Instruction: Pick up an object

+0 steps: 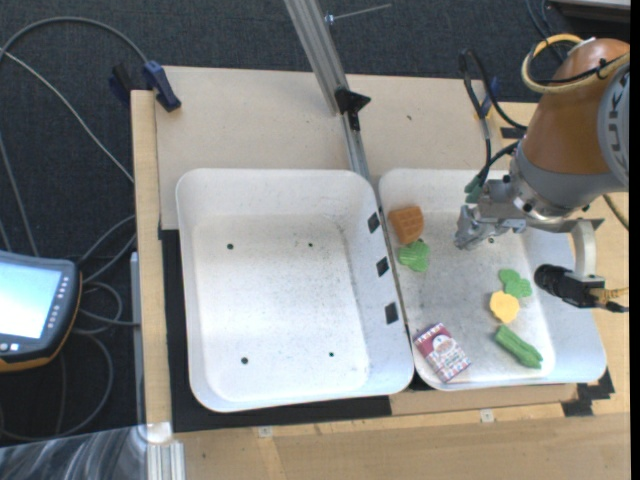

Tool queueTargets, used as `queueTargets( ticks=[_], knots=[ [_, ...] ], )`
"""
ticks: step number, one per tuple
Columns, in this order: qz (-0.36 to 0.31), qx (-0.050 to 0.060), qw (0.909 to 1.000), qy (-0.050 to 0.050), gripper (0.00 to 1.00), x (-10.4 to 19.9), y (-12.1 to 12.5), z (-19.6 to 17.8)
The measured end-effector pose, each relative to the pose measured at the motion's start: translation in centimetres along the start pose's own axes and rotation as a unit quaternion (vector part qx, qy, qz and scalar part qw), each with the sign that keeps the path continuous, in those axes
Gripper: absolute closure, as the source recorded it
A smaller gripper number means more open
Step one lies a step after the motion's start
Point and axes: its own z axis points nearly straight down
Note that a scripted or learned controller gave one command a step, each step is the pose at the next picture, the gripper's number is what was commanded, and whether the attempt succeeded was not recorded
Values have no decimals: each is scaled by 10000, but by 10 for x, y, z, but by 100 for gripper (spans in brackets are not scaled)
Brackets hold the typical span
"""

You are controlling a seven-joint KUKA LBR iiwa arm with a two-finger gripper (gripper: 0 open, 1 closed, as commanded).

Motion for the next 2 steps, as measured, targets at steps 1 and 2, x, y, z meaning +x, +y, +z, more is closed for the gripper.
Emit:
queueTargets(
  ticks=[1, 2],
  knots=[
    [3, 24, 10000, 4, 100, 0, 1, -17],
    [-26, 31, 10000, 16, 100, 55, 29, -12]
  ],
)
